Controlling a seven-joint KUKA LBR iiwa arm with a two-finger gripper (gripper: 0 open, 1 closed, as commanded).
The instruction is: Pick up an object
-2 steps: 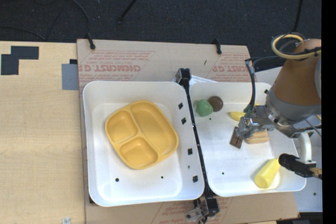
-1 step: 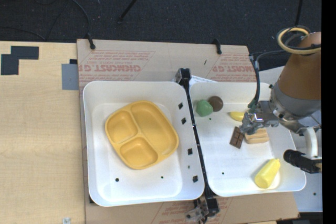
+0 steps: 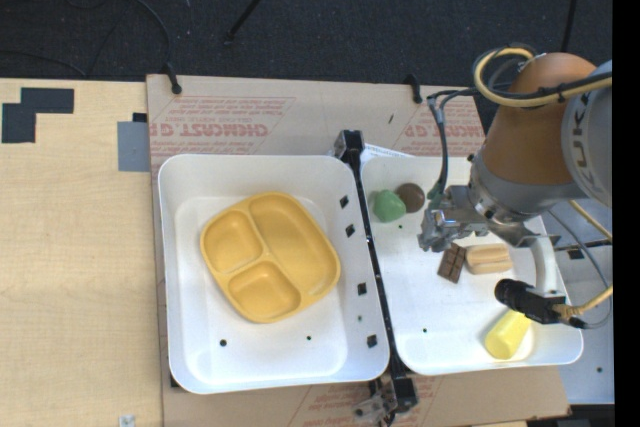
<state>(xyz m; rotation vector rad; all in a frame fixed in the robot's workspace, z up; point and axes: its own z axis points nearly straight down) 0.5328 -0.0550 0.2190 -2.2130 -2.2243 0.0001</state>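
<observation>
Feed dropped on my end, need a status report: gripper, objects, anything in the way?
Gripper low in the right bin, fingers unclear. Green ball, brown ball, brown block, tan block close around it. Yellow block apart, near front.

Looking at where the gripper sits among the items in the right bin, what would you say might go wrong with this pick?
1. The gripper hangs over a tight cluster: a brown block touching a tan block. Closing there may nudge or catch both.
2. The green ball and brown ball lie just beside it and would probably roll if bumped.
3. The yellow block lies close to the right bin's corner, with a black part of the arm beside it, so it looks awkward to reach.
</observation>
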